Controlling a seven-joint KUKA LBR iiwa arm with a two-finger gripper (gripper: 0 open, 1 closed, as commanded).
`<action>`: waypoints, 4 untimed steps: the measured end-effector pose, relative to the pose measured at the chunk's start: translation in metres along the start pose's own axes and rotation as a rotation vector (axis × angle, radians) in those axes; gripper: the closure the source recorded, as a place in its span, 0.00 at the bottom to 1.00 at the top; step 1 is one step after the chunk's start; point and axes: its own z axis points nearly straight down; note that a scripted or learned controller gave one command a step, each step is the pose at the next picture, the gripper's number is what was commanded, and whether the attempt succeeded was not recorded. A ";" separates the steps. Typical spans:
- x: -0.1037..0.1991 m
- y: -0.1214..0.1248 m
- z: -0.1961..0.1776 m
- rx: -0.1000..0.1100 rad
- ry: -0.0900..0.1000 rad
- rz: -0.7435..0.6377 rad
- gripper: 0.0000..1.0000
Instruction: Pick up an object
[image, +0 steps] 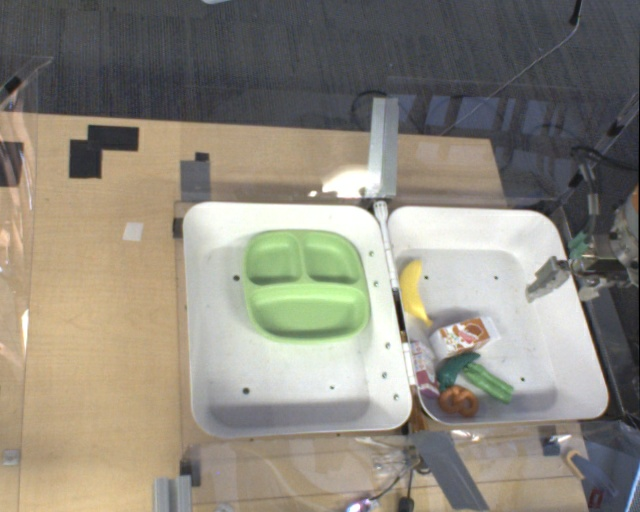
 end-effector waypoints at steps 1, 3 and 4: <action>0.056 0.020 0.126 0.001 0.001 -0.136 0.00; 0.091 0.018 0.145 -0.018 0.003 -0.117 1.00; 0.058 0.084 0.158 -0.011 -0.002 0.040 1.00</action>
